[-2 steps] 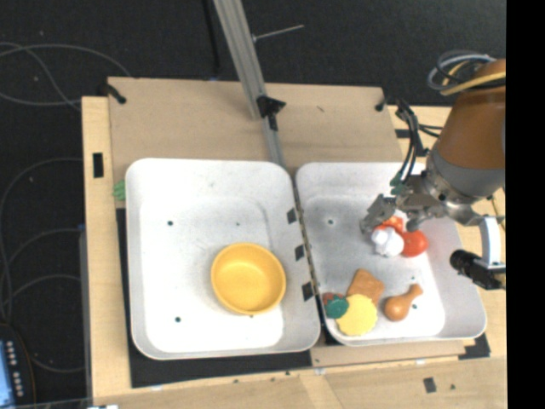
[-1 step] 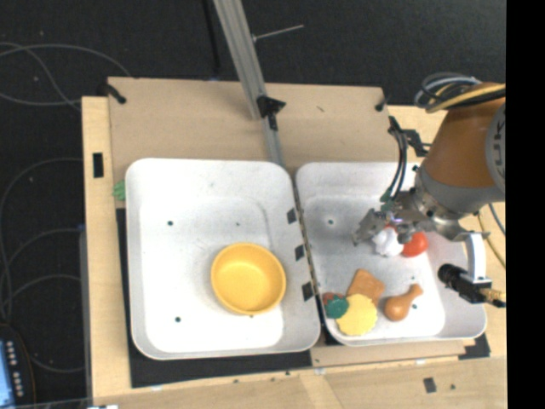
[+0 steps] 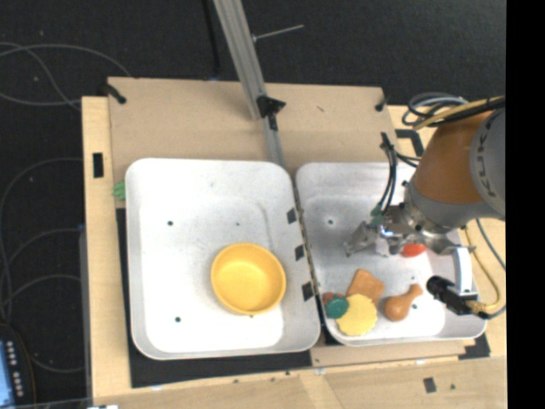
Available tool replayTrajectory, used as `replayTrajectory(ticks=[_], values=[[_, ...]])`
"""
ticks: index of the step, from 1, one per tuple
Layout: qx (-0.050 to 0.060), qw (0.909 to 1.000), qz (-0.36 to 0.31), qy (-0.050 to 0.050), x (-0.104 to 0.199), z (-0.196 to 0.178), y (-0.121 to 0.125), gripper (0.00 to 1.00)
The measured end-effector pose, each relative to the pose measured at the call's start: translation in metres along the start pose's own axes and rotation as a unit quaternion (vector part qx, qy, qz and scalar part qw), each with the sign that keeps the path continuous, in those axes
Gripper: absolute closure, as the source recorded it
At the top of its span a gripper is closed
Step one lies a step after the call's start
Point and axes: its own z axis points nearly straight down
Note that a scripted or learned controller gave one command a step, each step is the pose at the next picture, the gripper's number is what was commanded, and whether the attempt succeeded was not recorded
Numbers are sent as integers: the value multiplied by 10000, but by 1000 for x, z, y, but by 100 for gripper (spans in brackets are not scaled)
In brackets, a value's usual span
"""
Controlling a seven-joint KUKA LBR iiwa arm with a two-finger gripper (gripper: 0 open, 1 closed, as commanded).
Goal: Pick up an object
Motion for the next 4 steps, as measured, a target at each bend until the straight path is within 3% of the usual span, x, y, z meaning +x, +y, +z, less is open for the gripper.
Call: replayTrajectory(ticks=[1, 3, 4], values=[[-37, 10000, 19, 13, 0, -13, 2, 100], [-56, 10000, -28, 4, -2, -128, -3, 100], [-35, 10000, -31, 10, -2, -142, -2, 100]])
